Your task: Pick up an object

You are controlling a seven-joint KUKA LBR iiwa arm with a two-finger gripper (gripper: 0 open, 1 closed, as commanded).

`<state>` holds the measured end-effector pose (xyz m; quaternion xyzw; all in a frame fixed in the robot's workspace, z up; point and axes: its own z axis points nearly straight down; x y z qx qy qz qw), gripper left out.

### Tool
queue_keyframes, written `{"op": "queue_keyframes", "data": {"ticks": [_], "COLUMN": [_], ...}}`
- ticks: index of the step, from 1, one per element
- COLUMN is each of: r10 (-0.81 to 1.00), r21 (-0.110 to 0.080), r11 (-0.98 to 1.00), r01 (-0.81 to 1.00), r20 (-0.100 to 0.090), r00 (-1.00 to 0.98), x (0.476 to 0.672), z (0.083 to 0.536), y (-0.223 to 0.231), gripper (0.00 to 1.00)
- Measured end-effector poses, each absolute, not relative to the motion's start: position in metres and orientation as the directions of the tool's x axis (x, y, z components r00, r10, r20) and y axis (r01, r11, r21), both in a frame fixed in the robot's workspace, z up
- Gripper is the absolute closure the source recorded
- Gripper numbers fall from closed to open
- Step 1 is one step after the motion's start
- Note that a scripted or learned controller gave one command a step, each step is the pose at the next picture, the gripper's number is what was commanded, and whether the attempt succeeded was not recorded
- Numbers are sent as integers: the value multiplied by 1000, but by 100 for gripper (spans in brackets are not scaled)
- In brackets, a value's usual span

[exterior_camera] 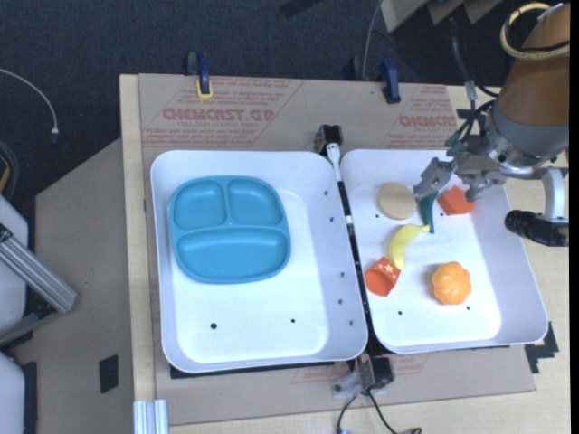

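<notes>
My gripper [450,193] hangs over the back of the right bin [516,278], its fingers spread apart. One dark finger [426,204] points down beside a beige round piece [394,201]. A red-orange block [459,204] lies in the gap between the fingers; I cannot tell whether they touch it. In front of them lie a yellow banana [404,240], a red piece [383,278] and an orange round fruit [450,282].
The left bin [271,333] holds a blue divided plate [231,229]. A raised ridge [348,233] separates the two bins. Blue clamps [389,80] stand at the board's back edge. The arm's grey body [534,107] looms over the right bin's back right corner.
</notes>
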<state>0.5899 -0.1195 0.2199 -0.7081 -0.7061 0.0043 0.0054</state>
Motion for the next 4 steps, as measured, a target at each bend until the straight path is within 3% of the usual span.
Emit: {"op": "queue_keyframes", "data": {"ticks": [1,2,4], "r10": [1000,1000,1000], "r21": [1,-7,-4], "r11": [0,0,0], "r01": [1000,1000,1000], "r20": [0,2,1], "r00": [0,0,0], "x": [593,586,591], "z": [228,168,83], "y": [-119,-112,-115], "gripper": [0,0,0]}}
